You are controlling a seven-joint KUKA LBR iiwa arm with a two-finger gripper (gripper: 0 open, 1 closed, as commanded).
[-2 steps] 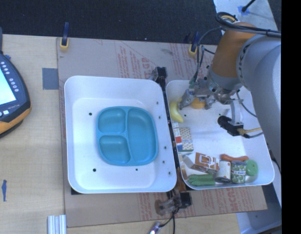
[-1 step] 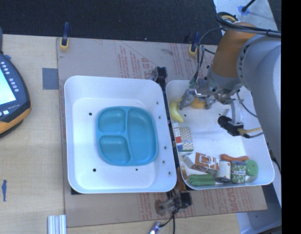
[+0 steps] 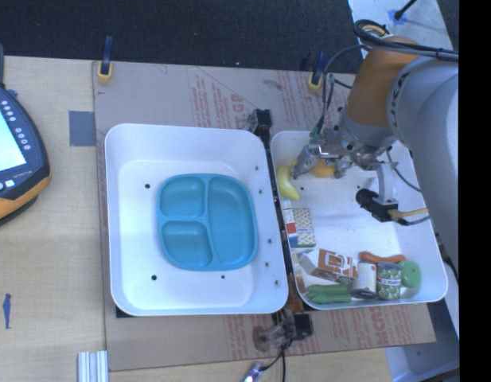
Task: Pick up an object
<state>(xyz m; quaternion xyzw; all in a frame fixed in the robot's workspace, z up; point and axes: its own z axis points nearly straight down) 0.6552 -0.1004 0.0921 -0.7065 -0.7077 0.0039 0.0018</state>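
Just left of the tool, near the bin's wall, lies the yellow banana. It looks like light, smooth, rigid plastic; gripping across its curved middle seems safest. Whether the tool is apart or together, I cannot tell.

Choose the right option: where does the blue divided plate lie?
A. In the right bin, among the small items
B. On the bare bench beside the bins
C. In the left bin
C: the blue divided plate lies flat in the middle of the left bin.
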